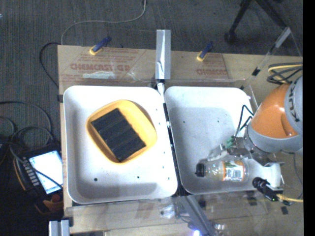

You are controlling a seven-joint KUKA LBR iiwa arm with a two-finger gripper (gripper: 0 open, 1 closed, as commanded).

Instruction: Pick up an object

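Bottle (222,170) lying flat in right bin (197,112), hand (231,149) above it, grip impossible to tell, arm partly cropped.

Gripper (235,150): tips hidden behind the wrist and bottle (222,170).
Arm (278,117): cut off at the right edge.
Bottle label: too small to read.

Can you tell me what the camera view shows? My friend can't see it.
A grey and orange robot arm reaches over the right bin, where a clear bottle lies on its side. In the left bin sits a yellow dish holding a black ridged pad.
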